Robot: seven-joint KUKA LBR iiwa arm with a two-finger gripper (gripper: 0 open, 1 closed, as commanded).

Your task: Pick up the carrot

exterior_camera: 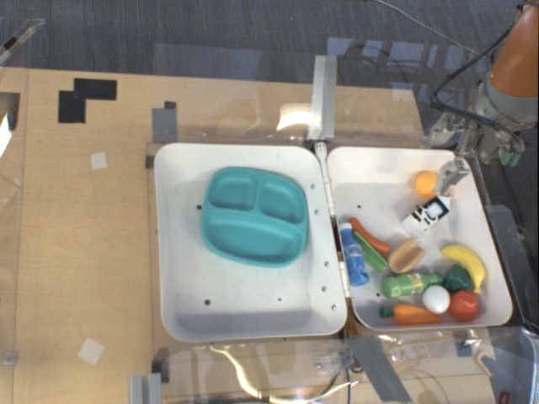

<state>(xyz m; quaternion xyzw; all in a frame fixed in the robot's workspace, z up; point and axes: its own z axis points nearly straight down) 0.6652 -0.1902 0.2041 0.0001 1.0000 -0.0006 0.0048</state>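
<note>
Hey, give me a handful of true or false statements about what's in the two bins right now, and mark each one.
1. The teal divided plate lies in the left bin. True.
2. The carrot lies on the teal divided plate. False: it lies in the right bin, near its front edge.
3. The end effector is above the right bin's far right part, beside the orange ball. True.
4. The banana lies in the left bin. False: it is in the right bin, near its right wall.
5. A white egg sits next to the carrot. True.
</note>
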